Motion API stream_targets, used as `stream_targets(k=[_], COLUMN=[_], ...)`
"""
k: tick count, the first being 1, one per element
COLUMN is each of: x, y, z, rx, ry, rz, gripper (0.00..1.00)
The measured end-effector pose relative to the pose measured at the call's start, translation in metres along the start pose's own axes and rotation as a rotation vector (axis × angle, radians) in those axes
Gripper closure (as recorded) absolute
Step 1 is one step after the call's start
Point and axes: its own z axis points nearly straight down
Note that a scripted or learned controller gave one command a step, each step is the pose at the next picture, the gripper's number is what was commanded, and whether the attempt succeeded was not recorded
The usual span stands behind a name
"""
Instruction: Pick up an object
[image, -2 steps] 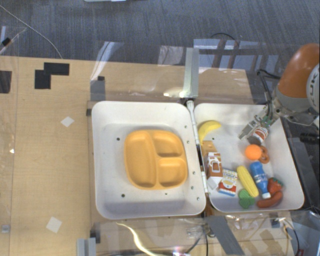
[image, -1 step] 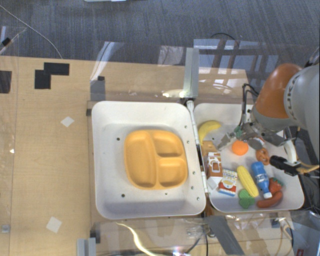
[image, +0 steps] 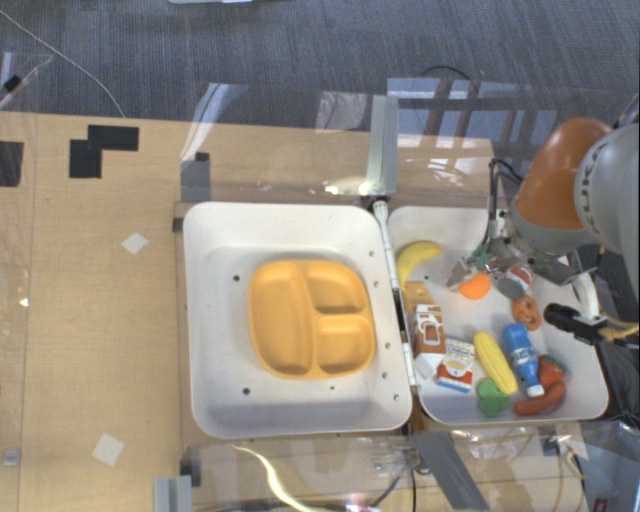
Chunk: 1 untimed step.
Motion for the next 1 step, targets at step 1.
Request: stream_targets(k=[1], x=[0.0870], y=[0.0618], z=[-0.0881], rx=[0.003], ry=[0.010], rz=[0.001], gripper=[1.00])
